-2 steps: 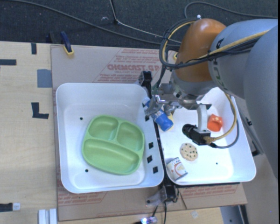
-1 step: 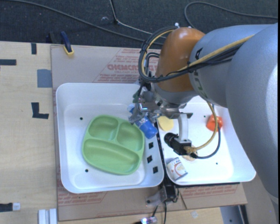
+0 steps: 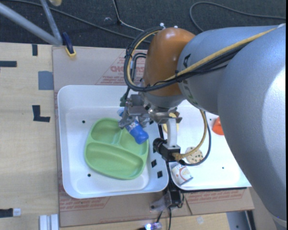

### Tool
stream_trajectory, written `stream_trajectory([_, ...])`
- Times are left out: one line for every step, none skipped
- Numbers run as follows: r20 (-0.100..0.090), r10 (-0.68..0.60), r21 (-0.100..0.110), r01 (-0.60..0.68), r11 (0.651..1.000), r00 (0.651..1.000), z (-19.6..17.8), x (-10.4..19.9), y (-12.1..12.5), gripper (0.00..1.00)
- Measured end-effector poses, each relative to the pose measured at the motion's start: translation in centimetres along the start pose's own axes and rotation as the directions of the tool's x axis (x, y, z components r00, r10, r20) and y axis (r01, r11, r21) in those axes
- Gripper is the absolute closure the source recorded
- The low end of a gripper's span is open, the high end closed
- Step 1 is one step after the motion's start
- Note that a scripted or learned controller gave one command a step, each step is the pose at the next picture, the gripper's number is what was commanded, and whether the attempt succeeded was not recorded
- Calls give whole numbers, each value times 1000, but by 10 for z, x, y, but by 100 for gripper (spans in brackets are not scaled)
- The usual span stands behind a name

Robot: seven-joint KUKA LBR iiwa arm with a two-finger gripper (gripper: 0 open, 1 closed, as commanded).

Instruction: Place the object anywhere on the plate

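A green divided plate (image 3: 113,152) lies in the left white bin (image 3: 69,128). My gripper (image 3: 132,122) hangs over the plate's upper right rim, pointing down. A small blue cylinder (image 3: 139,135) sticks out from between its fingers, tilted toward the lower right and just above the plate's edge. The gripper is shut on this blue object. The orange wrist band and the grey arm hide the back of the bin and much of the right bin.
The right bin (image 3: 225,176) holds an orange item (image 3: 217,126), a tan spotted piece (image 3: 194,155), a white and red item (image 3: 183,174) and a yellow thing (image 3: 165,128) near the divider. Cables run along the arm. Cardboard lies under the bins.
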State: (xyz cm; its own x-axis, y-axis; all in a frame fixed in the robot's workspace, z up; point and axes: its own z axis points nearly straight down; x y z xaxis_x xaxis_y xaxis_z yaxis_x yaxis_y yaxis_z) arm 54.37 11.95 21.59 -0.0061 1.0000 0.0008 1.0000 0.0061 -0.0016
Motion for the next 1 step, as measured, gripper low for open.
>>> stream_trajectory([1,3,0,-3,1000,1000,0,-3,0,0])
